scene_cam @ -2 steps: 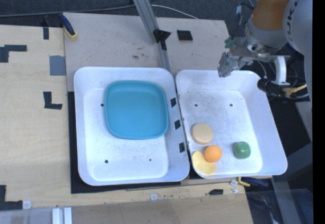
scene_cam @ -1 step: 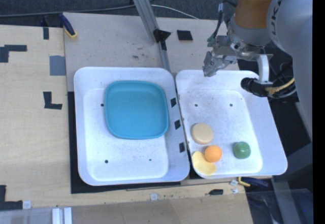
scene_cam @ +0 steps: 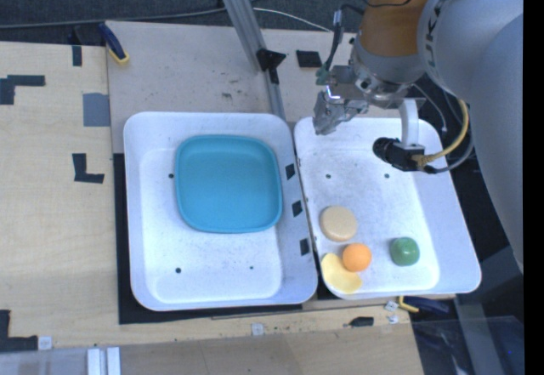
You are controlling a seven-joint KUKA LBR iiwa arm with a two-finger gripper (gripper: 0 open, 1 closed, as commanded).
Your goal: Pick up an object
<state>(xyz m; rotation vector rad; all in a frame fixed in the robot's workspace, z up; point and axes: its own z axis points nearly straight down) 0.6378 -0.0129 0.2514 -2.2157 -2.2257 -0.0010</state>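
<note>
In the right bin [scene_cam: 425, 195] lie a tan round piece [scene_cam: 338, 223], an orange ball [scene_cam: 356, 258], a yellow piece [scene_cam: 340, 278] partly under the ball, and a green ball [scene_cam: 405, 251], all near the front. My gripper [scene_cam: 330, 118] hangs above the bin's far left corner, well away from these objects. Nothing shows between its fingers. The left bin [scene_cam: 153, 195] holds a blue square plate [scene_cam: 228, 183].
A slanted metal pole [scene_cam: 246, 20] crosses behind the bins. A black cable fitting [scene_cam: 399, 152] hangs over the right bin's far side. Black clips [scene_cam: 297, 207] sit along the seam between the bins. A blue-and-yellow tool [scene_cam: 114, 43] lies at the bench's back left.
</note>
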